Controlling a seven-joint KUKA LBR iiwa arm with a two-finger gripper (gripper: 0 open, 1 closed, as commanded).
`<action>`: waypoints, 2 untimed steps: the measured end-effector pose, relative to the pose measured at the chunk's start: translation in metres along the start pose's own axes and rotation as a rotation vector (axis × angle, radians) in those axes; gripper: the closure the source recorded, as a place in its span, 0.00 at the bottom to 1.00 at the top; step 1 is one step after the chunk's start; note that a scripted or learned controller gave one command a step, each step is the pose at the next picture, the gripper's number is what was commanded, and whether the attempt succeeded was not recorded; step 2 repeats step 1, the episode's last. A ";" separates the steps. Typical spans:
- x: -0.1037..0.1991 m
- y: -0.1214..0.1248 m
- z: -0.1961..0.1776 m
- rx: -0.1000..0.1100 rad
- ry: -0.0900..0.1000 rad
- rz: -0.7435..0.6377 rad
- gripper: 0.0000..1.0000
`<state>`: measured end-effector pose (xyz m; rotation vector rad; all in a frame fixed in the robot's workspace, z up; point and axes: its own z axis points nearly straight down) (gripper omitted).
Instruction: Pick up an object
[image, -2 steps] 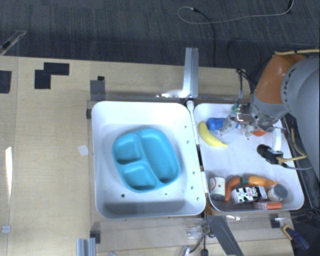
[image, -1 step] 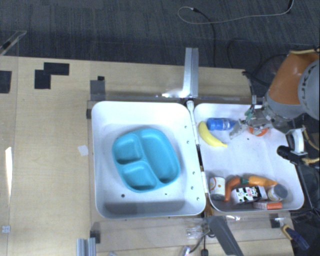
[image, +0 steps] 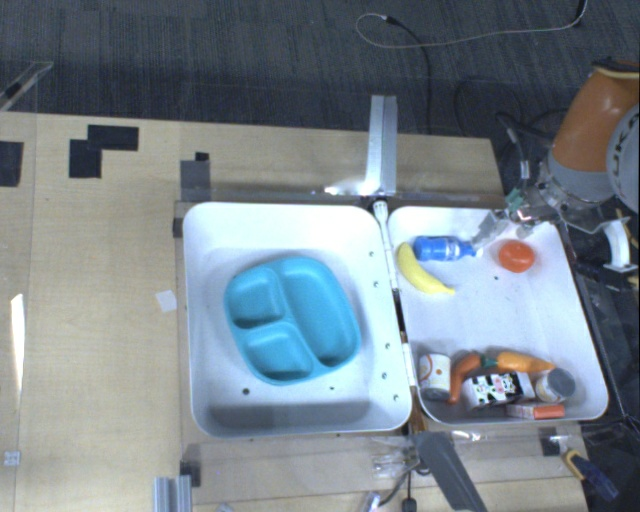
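Note:
The right bin (image: 560, 330) holds a blue bottle (image: 440, 248) lying on its side near the back left, with a yellow banana (image: 424, 274) just in front of it. A round orange-red fruit (image: 516, 257) sits to the bottle's right. Along the front wall lie a carrot (image: 520, 362), a small can (image: 434, 371), a black-and-white printed pack (image: 494, 388) and a grey round piece (image: 560, 383). My gripper (image: 500, 222) reaches in from the back right corner, low over the bin, between the bottle's cap end and the orange-red fruit. Nothing shows held in it.
The left bin (image: 205, 330) holds a blue divided plate (image: 290, 318). A metal post (image: 383, 140) stands behind the wall between the bins. The arm's orange band (image: 585, 115) hangs over the right bin's back right corner. A cable (image: 420, 50) lies on the dark floor behind.

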<state>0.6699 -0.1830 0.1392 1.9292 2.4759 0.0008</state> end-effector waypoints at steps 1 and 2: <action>0.054 0.010 0.054 0.015 0.001 -0.103 0.00; 0.054 0.010 0.054 0.015 0.001 -0.103 0.00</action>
